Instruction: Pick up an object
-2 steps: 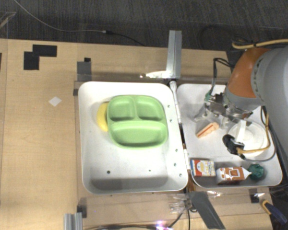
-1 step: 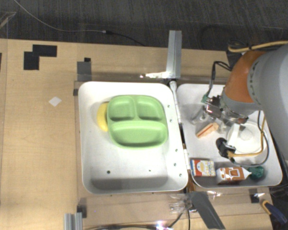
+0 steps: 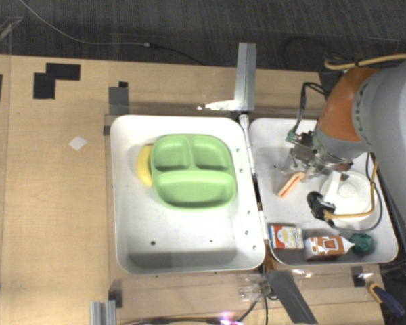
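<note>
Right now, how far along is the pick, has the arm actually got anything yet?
Nothing looks lifted yet. The hand is low in the right bin, right beside the orange carrot-like stick; whether it has a grip I cannot tell. The small cartons lie along that bin's near edge, and the green divided tray sits in the left bin. Grasping and raising remain.

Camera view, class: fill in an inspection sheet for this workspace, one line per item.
Surface: wooden bench bearing left bin and right bin.
Job's things: green divided tray over a yellow object, left bin; orange stick, two small cartons, dark green item, right bin.
Clutter: nothing seen.
Claw: low over the right bin by the orange stick.
Cables: yellow and black by the arm.
Surroundings: dark floor.
</note>
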